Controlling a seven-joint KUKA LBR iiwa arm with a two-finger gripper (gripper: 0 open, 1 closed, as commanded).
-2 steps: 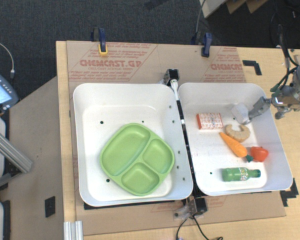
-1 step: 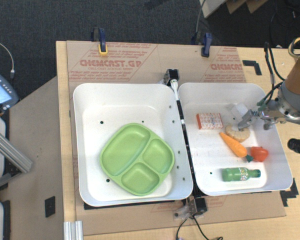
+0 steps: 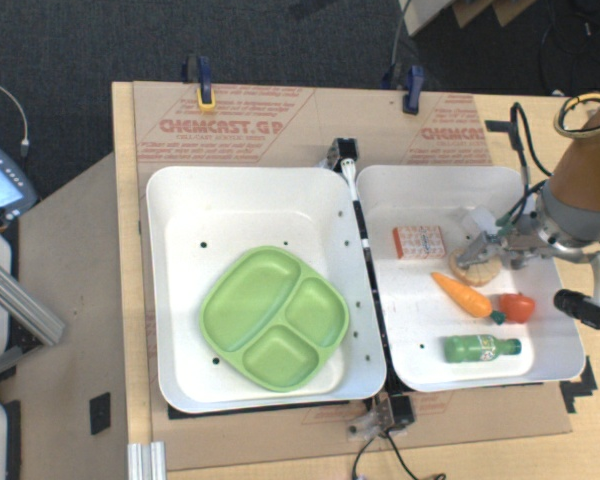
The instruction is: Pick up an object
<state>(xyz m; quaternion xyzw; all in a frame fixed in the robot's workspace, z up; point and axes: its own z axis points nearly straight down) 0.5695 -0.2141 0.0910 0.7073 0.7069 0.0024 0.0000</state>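
Observation:
The right bin holds a small red-and-white box, an orange carrot, a red round object and a green bottle lying on its side. My gripper hangs low over the bin's right half, just above a pale beige round item that it partly hides. The carrot lies just below and left of the gripper, and the box is to its left. Nothing is visibly lifted.
The left bin holds a green divided plate. The arm enters from the right over the right bin's far edge. A black clamp sits where the bins meet. Blue clamps hold the cardboard base.

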